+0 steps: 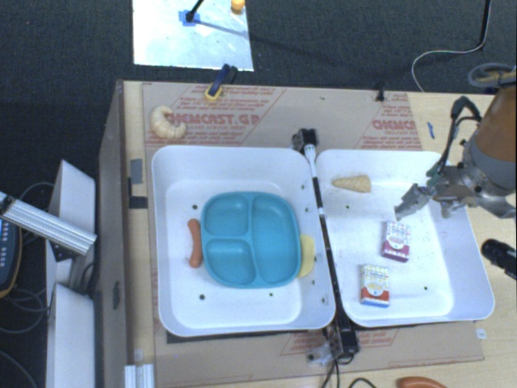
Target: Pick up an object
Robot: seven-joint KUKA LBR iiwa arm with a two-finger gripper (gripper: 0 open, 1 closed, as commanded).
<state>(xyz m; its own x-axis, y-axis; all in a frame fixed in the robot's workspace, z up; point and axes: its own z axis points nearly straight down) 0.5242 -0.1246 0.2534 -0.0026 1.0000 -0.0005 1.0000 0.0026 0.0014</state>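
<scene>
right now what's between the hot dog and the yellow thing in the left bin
The blue divided plate lies between them in the camera view: the hot dog sits off its left edge, the yellow thing peeks from under its right edge.

Blue divided tray [247,239], orange-red sausage [195,242], two red-and-white cartons [396,241], tan cone [352,184], white bins [174,217]

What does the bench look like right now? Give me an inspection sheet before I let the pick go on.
Surface: two white bins, left bin, right bin, on a printed board.
Job's things: cone and two small cartons in the right bin.
Clutter: blue tray, sausage, yellow piece in the left bin.
Grippers: gripper above the right bin, nothing between its fingers.
Cables: white cable upper right.
Surroundings: dark carpet, a pale sheet on it.
</scene>
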